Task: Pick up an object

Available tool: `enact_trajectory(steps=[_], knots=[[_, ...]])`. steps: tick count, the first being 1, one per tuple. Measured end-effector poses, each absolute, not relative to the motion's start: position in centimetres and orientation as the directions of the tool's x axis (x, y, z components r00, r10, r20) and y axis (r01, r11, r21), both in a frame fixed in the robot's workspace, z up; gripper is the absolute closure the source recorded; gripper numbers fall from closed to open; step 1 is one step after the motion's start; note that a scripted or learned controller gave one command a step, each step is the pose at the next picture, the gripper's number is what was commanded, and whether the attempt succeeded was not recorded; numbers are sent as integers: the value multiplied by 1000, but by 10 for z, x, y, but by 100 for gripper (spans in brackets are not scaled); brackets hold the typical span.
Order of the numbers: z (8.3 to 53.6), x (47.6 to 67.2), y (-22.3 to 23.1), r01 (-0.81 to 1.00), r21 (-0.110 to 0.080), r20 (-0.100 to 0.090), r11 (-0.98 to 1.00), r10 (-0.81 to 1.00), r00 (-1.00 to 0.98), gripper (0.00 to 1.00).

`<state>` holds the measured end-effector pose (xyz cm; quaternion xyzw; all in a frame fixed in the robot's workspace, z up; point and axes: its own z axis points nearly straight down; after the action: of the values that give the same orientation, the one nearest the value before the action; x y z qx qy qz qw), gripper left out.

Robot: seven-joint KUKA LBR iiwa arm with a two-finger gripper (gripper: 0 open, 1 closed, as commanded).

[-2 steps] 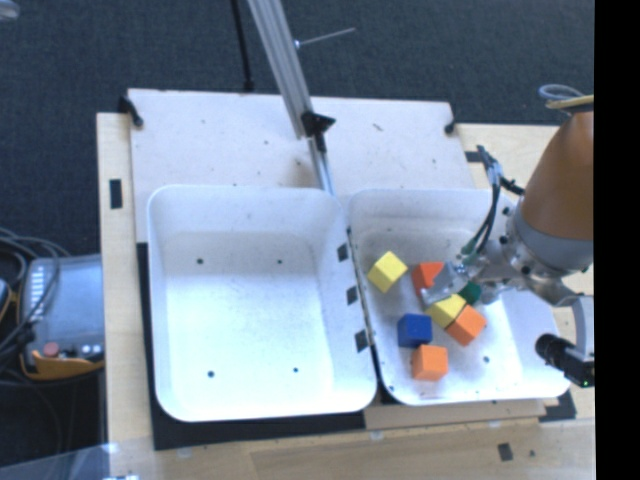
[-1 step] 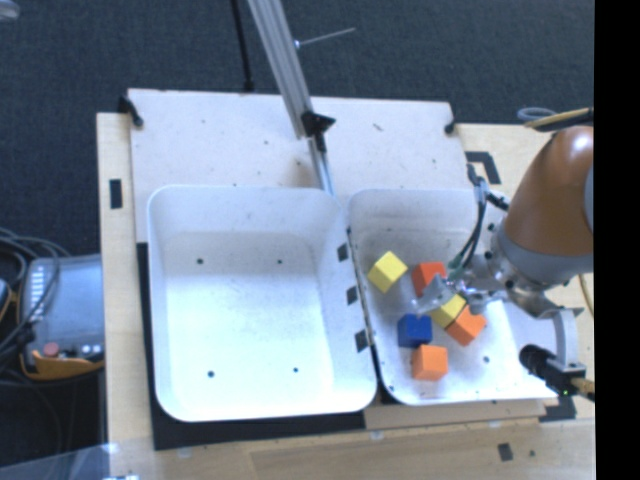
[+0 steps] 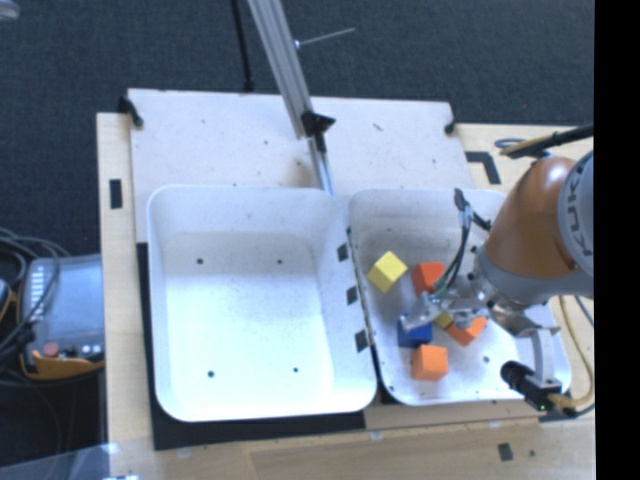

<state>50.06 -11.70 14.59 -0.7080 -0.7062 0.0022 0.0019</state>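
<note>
Camera view, from above at a slant. My bench [image 3: 115,268] carries two shallow white bins side by side: the left bin [image 3: 250,298] and the right bin [image 3: 400,218].

The things for picking are small solid-coloured foam-like blocks, all in the right bin. Count: one yellow block [image 3: 388,271], tilted on a corner, toward the bin's left wall and nearest its far edge; three orange blocks; one blue block [image 3: 414,332]. The first orange block [image 3: 429,276] lies just right of the yellow one. The second orange block [image 3: 431,361] sits nearest the bin's near edge, just below the blue one. The third orange block [image 3: 466,329] lies right of the blue block, partly under my wrist. A small yellowish piece shows between the blue block and my claw; what it is cannot be told.

My arm [image 3: 540,233] enters over the right bin's right edge, orange band uppermost, grey wrist bent down toward the bin's middle. My claw [image 3: 440,313] hangs low among the blue block and the first and third orange blocks, just above the blue one. Whether it is wide, narrow or closed on anything cannot be told; dark cables and the wrist cover it.

A slanted metal rail [image 3: 285,63] crosses the far side of the bench toward the gap between the bins.
</note>
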Motion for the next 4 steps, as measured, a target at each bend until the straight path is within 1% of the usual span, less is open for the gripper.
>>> enact_trajectory(steps=[1, 2, 3, 4], knots=[[160, 503, -118, 1000, 5, -1, -11, 1000, 11, 100], [210, 512, -125, 1000, 6, -2, 2, 1000, -2, 100], [256, 514, -126, 1000, 7, -2, 3, 1000, -3, 100], [260, 519, -80, 1000, 4, 0, 8, 1000, -8, 100]])
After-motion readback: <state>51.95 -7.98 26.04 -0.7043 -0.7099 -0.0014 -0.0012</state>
